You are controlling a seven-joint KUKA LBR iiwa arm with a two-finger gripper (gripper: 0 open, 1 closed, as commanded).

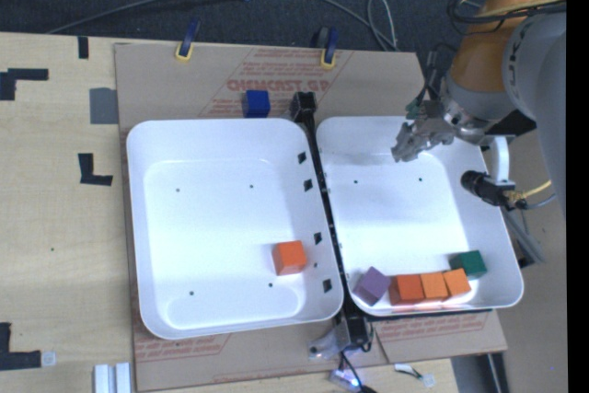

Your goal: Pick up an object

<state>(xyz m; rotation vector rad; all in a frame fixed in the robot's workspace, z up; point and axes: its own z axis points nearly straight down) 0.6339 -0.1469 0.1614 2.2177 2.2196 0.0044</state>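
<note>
While jaws (408, 145) hover over the right bin (396, 207), their state is unclear

The arm (529, 60) is cut off by the right edge. The hand (409, 143) is too small and blurred to read. The bench (46, 198) runs past the left edge.

Two white bins (156, 143) sit side by side, with what look like three orange blocks (289, 257), though the two in the right bin blur together, plus one purple block (371, 285), one green block (469, 263) and one blue block (257, 102).
</note>
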